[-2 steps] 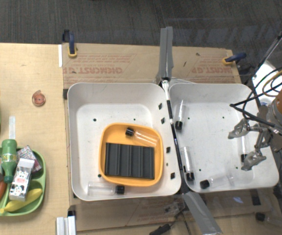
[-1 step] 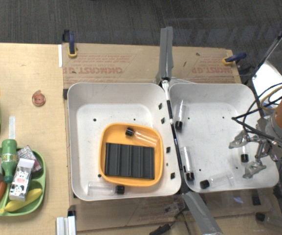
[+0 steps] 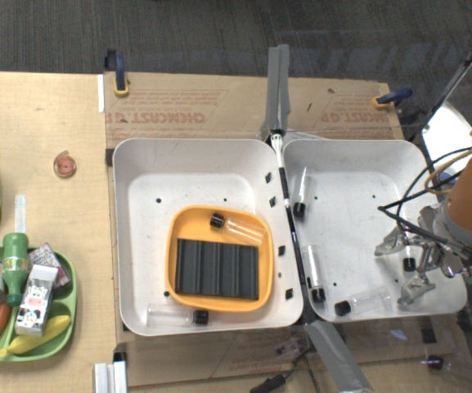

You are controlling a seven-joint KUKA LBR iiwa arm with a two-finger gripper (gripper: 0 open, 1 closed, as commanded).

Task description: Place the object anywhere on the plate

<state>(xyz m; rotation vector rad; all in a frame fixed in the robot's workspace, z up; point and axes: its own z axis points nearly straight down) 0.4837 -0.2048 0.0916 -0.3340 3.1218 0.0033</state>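
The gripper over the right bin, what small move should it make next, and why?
Probably a short move down and toward the clear tube with a black cap lying on the right bin floor. The gripper hovers just beside that tube, and nothing shows between its fingers, while the orange plate in the left bin already carries one tube.

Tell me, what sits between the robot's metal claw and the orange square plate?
In the camera view, two clear black-capped tubes lie along the right bin's left wall, then the bins' divider, between the gripper and the orange plate.
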